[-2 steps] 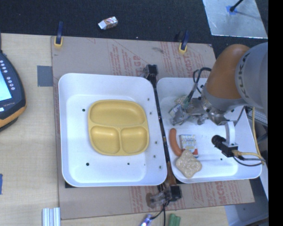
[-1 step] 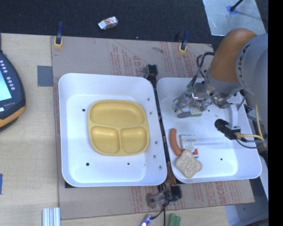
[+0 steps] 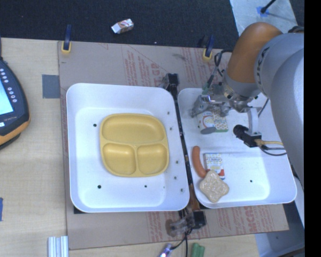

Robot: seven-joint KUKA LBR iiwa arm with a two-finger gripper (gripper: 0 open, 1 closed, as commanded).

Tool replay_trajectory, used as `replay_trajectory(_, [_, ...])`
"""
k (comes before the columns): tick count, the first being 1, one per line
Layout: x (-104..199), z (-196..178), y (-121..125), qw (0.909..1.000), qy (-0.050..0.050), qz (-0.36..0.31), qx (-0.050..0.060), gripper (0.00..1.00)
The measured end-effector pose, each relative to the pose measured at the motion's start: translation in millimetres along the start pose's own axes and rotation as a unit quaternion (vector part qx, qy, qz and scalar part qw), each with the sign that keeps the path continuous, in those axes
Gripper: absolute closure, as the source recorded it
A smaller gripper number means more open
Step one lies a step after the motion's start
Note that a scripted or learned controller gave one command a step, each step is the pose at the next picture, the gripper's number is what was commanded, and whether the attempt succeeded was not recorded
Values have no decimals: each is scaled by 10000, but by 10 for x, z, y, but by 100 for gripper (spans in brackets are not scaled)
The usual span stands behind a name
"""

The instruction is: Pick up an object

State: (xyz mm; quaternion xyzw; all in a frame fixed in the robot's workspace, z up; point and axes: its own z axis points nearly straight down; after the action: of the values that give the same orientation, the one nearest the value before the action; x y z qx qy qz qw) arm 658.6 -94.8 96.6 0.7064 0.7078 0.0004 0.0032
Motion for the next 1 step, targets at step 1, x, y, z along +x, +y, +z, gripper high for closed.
replay_trajectory(1, [-239,6,1,10000,16,-3,-5,0])
